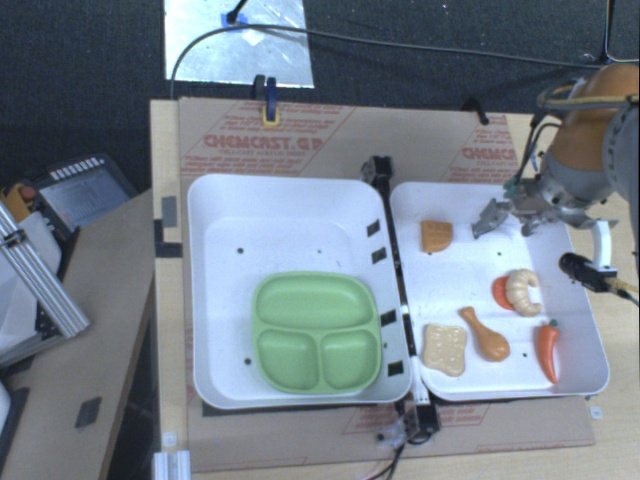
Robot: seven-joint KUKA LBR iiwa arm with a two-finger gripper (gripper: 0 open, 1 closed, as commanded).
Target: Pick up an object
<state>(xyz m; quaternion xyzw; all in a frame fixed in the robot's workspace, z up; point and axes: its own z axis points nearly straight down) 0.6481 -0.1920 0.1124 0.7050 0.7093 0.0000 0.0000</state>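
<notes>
Several toy foods lie in the right bin [580,298]: an orange-brown chunk [435,236] at the upper left, a pale shrimp [524,290] lying against a red piece [501,292], a drumstick [484,333], a tan cracker [445,349] and an orange carrot [547,351] near the front right. My gripper [504,228] hangs over the bin's far part, right of the orange-brown chunk and above the shrimp. Its fingers [488,219] are open with nothing between them.
The left bin [215,268] holds a green divided plate [315,330]. A black divider [392,268] with clips runs between the bins. The arm [590,138] comes in from the upper right, and a black part [585,271] sticks out by the right bin's edge.
</notes>
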